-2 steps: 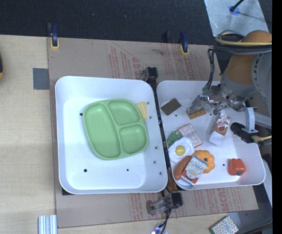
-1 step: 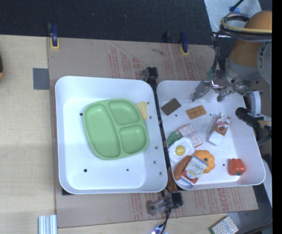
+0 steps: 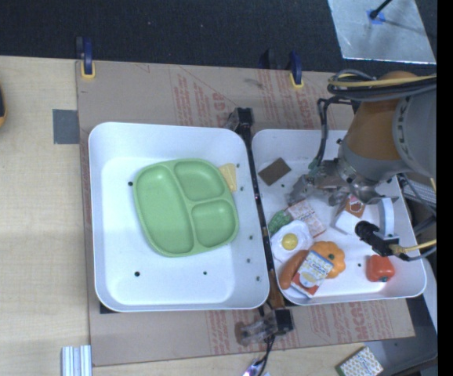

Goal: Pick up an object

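Nearest to the gripper [image 3: 330, 185], and so judged the likeliest pick: a small flat packet [image 3: 303, 212] with a pinkish print, lying in the middle of the right bin [image 3: 414, 290], just below and left of the tool. Probably light, thin and a little floppy, with a slick wrapper. Hard to pinch while flat on the bin floor, so better taken across a short edge or a raised corner, coming straight down. No telling how far the jaws are parted from this slanted look down past the wrist, and no hold on anything to be seen. Just below the packet, a fried-egg toy [image 3: 289, 241], low and rounded, likely stiff and apt to slide. Touching it on the right, an orange toy [image 3: 330, 258] with a printed pouch [image 3: 314, 271] lying over it, crowded enough to be dragged along by a careless close. To the right, well apart from the packet, a red toy [image 3: 380, 268] near the bin's lower corner and a small red-and-white piece [image 3: 355, 206] close under the wrist. Up and left, a brown tile [image 3: 273, 171], flat and alone. Across the divide, in the left bin [image 3: 109, 210], a green divided plate [image 3: 186, 206] with a yellow piece [image 3: 228, 177] at its upper right rim, both out of the way. Around both bins, the pale surface [image 3: 23, 210].
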You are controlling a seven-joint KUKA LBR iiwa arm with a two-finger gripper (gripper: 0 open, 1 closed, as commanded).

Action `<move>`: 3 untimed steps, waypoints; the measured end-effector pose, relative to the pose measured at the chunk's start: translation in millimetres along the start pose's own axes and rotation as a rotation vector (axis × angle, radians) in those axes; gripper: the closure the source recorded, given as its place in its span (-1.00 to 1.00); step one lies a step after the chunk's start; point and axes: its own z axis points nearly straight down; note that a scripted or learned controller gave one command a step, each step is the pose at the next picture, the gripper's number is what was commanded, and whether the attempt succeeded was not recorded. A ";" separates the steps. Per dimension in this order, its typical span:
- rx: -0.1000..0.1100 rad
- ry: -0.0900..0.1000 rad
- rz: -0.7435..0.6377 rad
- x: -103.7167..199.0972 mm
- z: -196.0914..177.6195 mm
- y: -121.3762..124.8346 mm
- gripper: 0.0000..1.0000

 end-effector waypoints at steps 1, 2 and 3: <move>-0.002 -0.002 -0.002 -1.7 -11.6 1.9 1.00; -0.002 -0.002 -0.003 -1.6 -11.5 1.9 -1.00; -0.011 -0.003 -0.003 -43.7 -3.5 65.6 -1.00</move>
